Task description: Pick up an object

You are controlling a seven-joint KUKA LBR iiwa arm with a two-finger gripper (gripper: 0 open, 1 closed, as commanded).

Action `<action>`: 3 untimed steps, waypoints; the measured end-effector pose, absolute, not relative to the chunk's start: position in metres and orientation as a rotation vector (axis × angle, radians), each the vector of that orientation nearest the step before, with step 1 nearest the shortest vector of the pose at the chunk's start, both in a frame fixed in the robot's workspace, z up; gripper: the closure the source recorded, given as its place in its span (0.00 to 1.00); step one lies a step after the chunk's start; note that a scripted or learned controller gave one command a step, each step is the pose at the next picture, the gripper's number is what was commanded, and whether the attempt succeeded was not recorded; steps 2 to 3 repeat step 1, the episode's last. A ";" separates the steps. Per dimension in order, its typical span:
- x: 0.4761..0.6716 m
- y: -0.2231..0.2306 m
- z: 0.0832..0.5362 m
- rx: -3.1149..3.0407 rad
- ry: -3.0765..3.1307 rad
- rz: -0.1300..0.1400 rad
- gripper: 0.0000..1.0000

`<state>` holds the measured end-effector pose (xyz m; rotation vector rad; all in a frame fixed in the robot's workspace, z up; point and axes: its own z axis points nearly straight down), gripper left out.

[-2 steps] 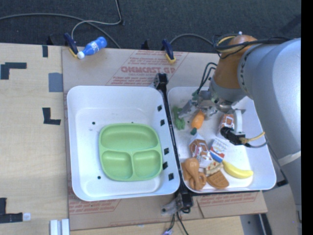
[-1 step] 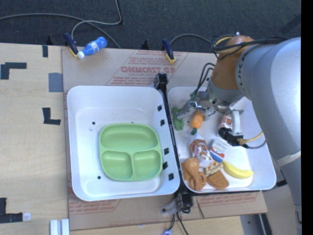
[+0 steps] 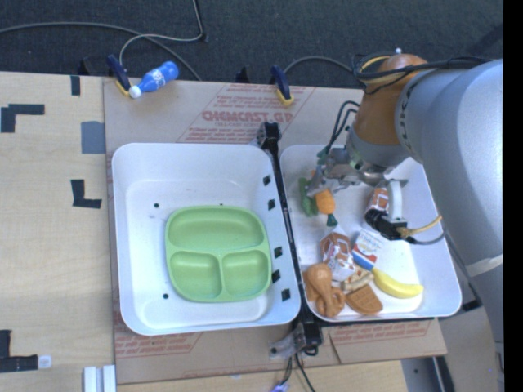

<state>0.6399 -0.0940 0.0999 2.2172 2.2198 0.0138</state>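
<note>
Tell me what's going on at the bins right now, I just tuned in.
The KUKA arm reaches in from the right, and its gripper is down over the carrot near the top of the right bin. Whether it grips the carrot can't be told. A banana, snack packets and pastry-like toys lie at that bin's near end. The left bin holds a green divided tray.
</note>
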 end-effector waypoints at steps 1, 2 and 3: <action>0.600 -0.051 0.185 2.218 2.224 0.001 1.00; 0.600 -0.051 0.185 2.218 2.224 0.001 1.00; 0.600 -0.051 0.185 2.218 2.224 0.001 1.00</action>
